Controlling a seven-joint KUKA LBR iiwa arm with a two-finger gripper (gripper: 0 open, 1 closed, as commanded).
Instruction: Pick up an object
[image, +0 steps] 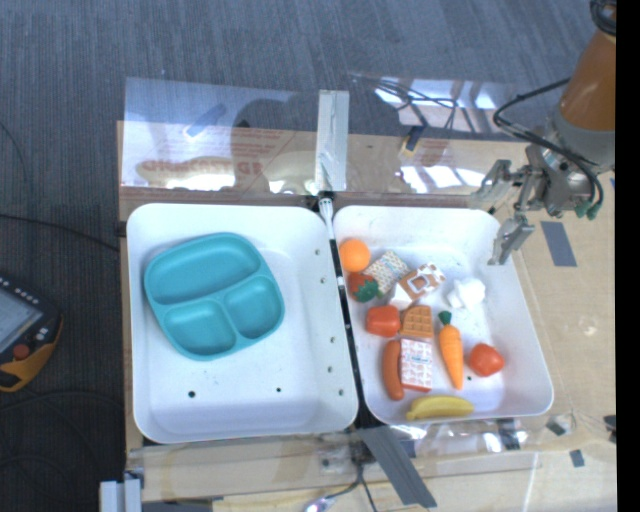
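Banana (440, 407) lies nearest you, at the front edge of the right bin (530, 385), long axis running left-right. You've got the carrot (451, 356), tomato (486, 360), orange (354, 254) and the rest of the toy food clustered mid-bin. Left bin (150, 400) carries a teal divided plate (213, 294). Fingers (520, 215) hover over the right bin's far right corner, above the tabletop edge, spread apart, gripping nothing. Every pick target sits forward and left of them; white piece (466, 294) looks closest.
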